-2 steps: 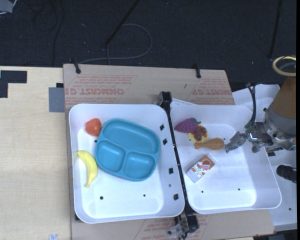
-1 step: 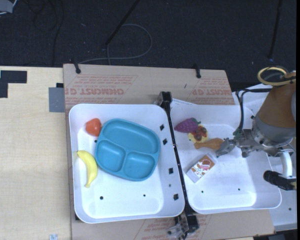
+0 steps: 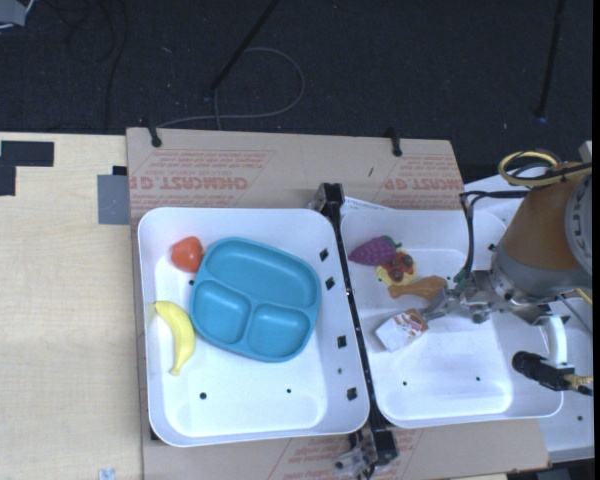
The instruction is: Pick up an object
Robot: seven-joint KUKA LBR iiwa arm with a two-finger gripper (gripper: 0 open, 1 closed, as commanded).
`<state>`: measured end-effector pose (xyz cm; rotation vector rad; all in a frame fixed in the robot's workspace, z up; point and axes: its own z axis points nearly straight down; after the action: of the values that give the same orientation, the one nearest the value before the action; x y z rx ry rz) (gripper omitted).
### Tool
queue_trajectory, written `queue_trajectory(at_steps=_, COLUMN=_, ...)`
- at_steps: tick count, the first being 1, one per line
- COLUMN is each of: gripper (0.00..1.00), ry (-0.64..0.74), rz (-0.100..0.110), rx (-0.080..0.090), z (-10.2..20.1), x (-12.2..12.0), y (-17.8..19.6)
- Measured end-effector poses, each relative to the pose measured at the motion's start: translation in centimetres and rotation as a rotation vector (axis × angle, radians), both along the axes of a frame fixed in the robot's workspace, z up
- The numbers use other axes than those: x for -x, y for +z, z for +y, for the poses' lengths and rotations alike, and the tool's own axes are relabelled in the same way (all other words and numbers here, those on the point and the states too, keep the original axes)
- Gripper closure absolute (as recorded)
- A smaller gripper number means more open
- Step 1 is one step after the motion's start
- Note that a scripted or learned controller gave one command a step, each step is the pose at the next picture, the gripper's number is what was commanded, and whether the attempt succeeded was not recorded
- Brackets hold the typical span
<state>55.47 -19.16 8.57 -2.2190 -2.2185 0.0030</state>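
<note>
My tool (image 3: pixel 448 303) low in right bin (image 3: pixel 450 398), tips at drumstick (image 3: pixel 420 290), carton (image 3: pixel 401 329) just beside. Finger state: cannot tell. Nothing lifted yet. Grasp and lift still to do. Grapes (image 3: pixel 376 250) near, untouched.

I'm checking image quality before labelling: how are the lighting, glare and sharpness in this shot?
Camera view: lighting is even; the white bins are bright but keep their edges, and shadows are faint. The whole frame is slightly soft: the banana and blue tray read clearly, while the small packet and the tool are blurry, so its fingers cannot be made out.
</note>
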Motion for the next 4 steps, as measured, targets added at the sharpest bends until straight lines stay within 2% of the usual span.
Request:
queue_trajectory(at_steps=1, gripper=1.0, ry=-0.002, rz=-0.001, rx=0.0, z=-0.1, x=0.0, y=1.2)
queue_trajectory(at_steps=2, gripper=1.0, ry=0.001, rz=-0.004, rx=0.001, z=-0.1, x=-0.7, y=5.6)
queue_trajectory(at_steps=4, gripper=1.0, ry=0.002, rz=-0.008, rx=0.003, z=-0.8, x=0.0, y=16.7)
